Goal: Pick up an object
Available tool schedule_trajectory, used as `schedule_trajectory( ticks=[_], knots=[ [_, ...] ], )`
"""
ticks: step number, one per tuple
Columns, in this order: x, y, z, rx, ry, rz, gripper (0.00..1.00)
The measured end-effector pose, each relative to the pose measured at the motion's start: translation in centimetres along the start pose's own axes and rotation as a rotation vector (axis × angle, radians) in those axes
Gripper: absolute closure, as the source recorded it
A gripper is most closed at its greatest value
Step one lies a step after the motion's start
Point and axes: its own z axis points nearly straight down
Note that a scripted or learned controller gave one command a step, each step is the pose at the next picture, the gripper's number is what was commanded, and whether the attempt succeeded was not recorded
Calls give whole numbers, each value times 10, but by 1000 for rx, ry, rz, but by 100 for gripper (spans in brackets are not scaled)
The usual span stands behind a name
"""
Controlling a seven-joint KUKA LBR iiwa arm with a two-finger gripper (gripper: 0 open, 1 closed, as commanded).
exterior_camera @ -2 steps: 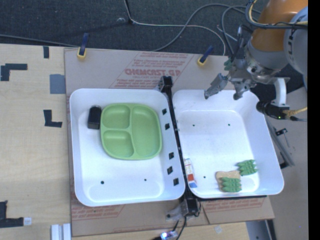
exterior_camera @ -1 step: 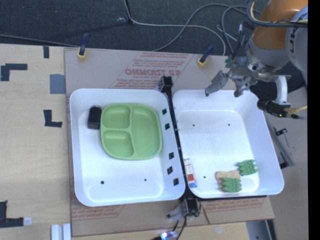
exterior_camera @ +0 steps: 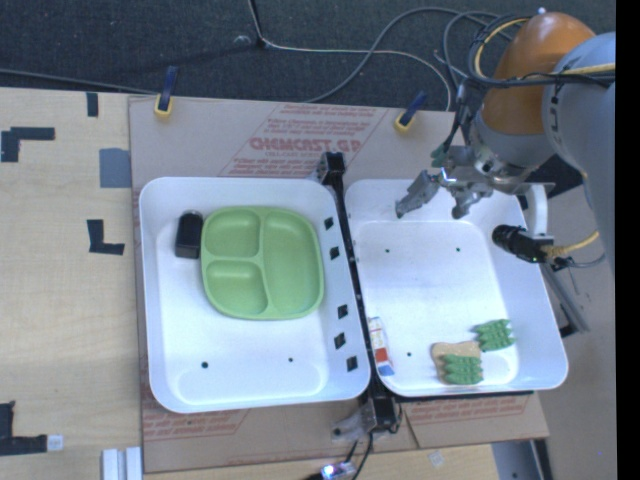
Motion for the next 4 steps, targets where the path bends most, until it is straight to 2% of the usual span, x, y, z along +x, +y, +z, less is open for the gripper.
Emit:
schedule_trajectory(
  ticks=[2, 3, 4],
  knots=[
    [-5, 3, 116, -3, -1, -1, 0],
    [-4, 3, 103, -5, 0, -2, 100],
    [5, -1, 55, -10, 1, -1, 100]
  ],
)
